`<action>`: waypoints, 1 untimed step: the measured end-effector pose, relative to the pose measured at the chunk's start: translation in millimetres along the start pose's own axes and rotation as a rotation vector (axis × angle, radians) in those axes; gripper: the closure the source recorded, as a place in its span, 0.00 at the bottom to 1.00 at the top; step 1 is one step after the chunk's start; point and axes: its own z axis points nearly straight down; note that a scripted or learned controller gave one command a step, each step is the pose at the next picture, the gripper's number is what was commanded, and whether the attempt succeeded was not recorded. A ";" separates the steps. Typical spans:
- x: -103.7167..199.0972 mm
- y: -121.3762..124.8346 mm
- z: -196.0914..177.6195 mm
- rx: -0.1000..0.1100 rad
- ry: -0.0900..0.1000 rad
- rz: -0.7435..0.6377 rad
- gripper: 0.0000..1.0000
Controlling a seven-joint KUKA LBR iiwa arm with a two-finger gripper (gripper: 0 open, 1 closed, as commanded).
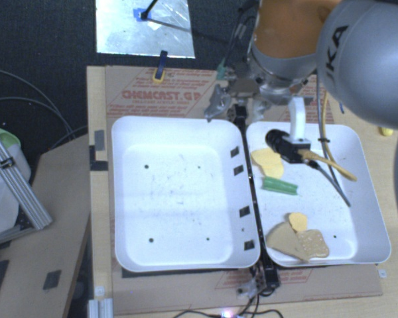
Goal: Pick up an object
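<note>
— Where do we find the pincer?

— We see the pincer (229, 111) at the far rim, over the seam where the two bins meet. We cannot tell whether it is open or closed.

— What lies closest to it?

— We count four things to pick, all in the right bin (366, 201) and all apart from the pincer. Nearest is one yellow piece (267, 162), flat, smooth and round-lobed. Just beside it lies one green stick (280, 186), slim and straight. Toward the near rim we find one yellow disc (296, 221), small, touching one tan slab (300, 244) that looks grainy, with a ragged outline.

— And further out?

— The left bin (179, 197) is smooth white plastic like its neighbour, shallow with rounded corners, its floor lightly speckled with dark marks. That makes two bins, side by side, on one cardboard sheet (152, 93), brown with red lettering.
</note>
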 end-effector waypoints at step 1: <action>-53.2 -48.1 85.0 0.028 -0.009 0.015 0.00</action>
